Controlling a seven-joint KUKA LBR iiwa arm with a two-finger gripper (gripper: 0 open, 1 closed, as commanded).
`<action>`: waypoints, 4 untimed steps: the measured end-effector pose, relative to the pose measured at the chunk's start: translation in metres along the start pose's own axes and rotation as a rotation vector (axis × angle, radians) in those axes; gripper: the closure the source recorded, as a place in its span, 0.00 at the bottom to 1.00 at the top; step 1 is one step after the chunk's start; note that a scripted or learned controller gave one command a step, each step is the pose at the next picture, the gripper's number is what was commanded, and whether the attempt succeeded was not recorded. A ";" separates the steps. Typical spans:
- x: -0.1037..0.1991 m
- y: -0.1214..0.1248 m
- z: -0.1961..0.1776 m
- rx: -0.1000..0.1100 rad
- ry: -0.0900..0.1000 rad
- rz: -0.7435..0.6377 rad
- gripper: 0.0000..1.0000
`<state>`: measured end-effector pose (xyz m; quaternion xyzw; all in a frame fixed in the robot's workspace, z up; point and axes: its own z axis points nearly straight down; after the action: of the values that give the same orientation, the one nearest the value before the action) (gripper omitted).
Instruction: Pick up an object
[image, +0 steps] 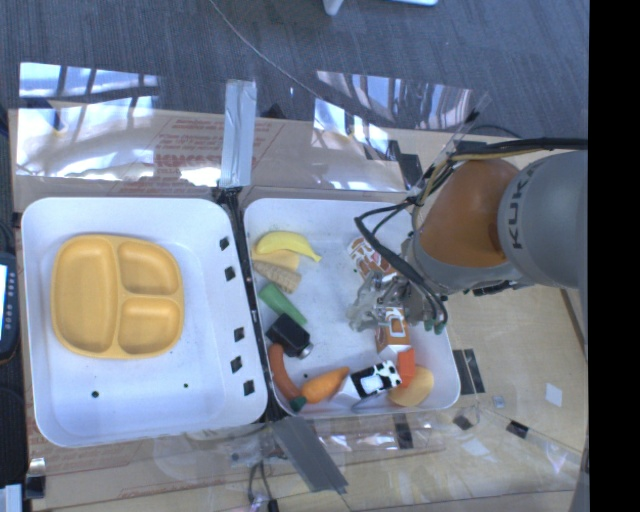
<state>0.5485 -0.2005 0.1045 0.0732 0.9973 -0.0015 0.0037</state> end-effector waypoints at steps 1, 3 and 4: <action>-0.023 0.029 -0.027 -0.002 0.006 0.269 1.00; -0.092 0.012 -0.051 -0.001 0.005 0.377 0.00; -0.094 0.006 -0.008 -0.002 -0.008 0.436 0.00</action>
<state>0.6420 -0.2078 0.1129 0.2873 0.9578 0.0000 0.0081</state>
